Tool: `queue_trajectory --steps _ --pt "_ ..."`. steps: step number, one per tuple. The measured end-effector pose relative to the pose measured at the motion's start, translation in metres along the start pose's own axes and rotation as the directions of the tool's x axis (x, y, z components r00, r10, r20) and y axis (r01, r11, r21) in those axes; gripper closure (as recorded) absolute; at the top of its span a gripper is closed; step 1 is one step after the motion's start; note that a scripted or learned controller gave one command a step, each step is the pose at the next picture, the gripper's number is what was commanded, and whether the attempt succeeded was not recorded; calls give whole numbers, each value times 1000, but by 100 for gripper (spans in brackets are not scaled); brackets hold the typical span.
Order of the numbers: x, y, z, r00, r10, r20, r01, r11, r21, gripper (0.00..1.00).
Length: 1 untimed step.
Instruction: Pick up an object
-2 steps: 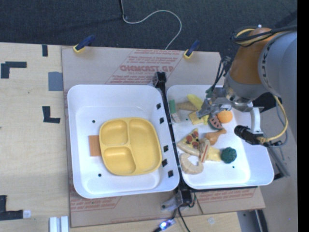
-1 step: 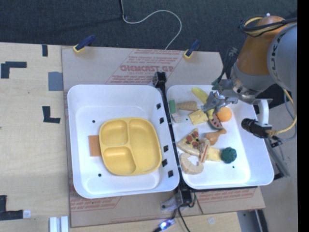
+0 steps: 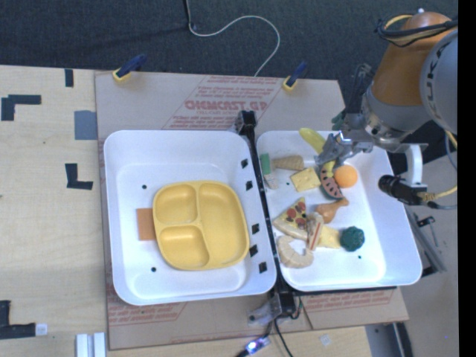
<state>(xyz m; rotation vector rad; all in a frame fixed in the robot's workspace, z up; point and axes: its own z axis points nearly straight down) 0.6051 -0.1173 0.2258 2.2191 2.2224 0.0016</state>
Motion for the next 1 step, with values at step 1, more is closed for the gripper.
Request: queue_trajectory --steps 1 --pt "34 -31 6 1000 -1 -1 1 1000 5 100"
